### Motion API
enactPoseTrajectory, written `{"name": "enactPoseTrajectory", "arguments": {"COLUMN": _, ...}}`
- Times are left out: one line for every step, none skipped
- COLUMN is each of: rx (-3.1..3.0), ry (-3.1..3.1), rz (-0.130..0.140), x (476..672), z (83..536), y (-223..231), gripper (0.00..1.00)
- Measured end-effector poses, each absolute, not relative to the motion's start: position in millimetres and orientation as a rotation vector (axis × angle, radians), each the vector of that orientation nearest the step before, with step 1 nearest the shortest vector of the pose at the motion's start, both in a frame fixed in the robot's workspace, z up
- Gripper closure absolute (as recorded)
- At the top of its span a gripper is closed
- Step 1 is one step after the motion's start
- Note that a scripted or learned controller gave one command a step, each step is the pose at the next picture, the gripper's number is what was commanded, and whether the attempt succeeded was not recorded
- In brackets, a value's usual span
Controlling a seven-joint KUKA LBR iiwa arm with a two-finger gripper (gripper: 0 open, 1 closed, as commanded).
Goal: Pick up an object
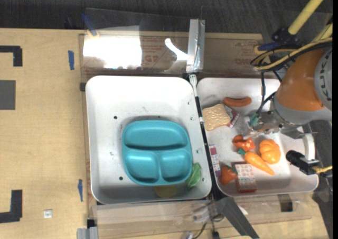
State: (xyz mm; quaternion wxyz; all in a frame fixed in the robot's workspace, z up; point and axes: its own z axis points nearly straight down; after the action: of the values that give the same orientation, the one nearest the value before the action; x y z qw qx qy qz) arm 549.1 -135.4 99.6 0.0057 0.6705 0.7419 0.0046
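While I watch from the overhead camera, the arm reaches in at the right of the frame, its gripper low over the middle of the right bin. From my seat I cannot tell its state. Just below it sit a small red tomato, an orange pepper and a carrot lying slantwise, all close together. A sausage lies toward the bin's upper part, a cracker beside the divider, and a small printed packet near the lower edge. Left of centre, the left bin carries a teal divided tray with something green at its lower right corner.
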Motion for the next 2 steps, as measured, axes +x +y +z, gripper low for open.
{"name": "enactPoseTrajectory", "arguments": {"rx": 2.022, "ry": 2.397, "rz": 0.006, "x": 596.0, "z": 87.8, "y": -151.8, "gripper": 1.0}}
{"name": "enactPoseTrajectory", "arguments": {"rx": 2.023, "ry": 2.398, "rz": 0.005, "x": 595.3, "z": 86.9, "y": -152.0, "gripper": 0.0}}
